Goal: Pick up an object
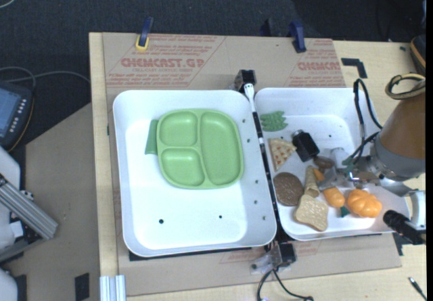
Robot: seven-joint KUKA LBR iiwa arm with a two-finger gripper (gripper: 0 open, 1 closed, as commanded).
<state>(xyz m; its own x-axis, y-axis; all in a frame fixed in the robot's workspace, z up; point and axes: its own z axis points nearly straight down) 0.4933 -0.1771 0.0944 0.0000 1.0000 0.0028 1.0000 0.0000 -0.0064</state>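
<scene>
Camera view: gripper (344,170) low in right bin (323,105), grip state unclear.
Orange fruit (363,202) just below it; green tray (200,148) far left.

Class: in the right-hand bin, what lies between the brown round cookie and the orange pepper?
In the camera view, a tan cracker and a small orange piece lie between the brown cookie and the orange pepper.

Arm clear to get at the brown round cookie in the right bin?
Probably yes: the cookie lies uncovered near the bin's left wall, though a cracker crowds its lower right.
</scene>
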